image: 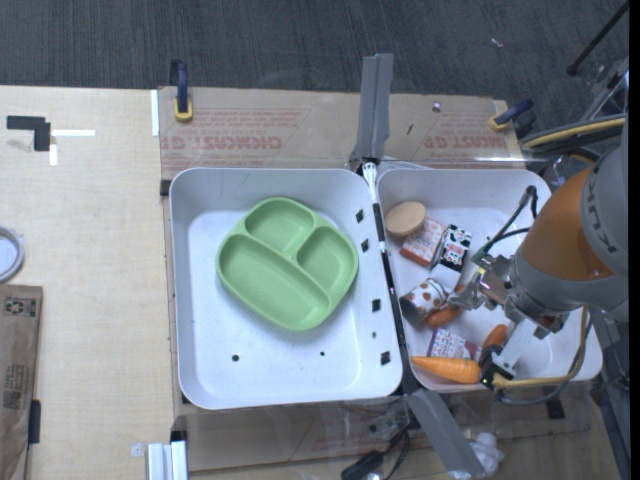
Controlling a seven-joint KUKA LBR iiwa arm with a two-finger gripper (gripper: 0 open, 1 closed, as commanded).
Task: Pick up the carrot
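The carrot (447,369) is orange and tapered. It lies flat along the near wall of the right bin (470,190), pointing left. My gripper (477,286) hangs over the middle of that bin, above and slightly right of the carrot, and apart from it. The gripper's tip sits close to a small orange piece (441,317) and a white and red item (425,295). The grey arm with its orange band (568,236) covers the right part of the bin.
The right bin also holds a tan round disc (405,218), a pink box (425,240), a black and white box (456,248), a pink packet (450,345) and another orange piece (495,336). A green divided plate (288,263) lies in the left bin (195,298).
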